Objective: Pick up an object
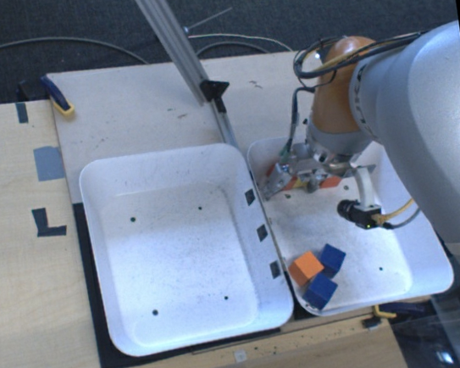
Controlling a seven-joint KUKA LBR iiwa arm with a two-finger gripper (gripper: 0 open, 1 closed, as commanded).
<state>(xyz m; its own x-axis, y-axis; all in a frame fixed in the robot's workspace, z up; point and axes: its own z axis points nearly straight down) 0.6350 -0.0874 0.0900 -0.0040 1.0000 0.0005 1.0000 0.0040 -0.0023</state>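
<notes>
So this looks like the reaching step. The gripper [297, 176] is down low at the far left corner of the right bin [398, 278], hard against the wall it shares with the left bin [159, 168]. There are orange-red bits right under it (could be a small object, too blurry to say), and I honestly can't tell whether it has hold of anything.

The obvious targets sit well apart from it, at the near left corner: an orange block [306, 266] touching two blue blocks [325, 274]. My guess is the next move needs a clean lift to show whether it caught something.
</notes>
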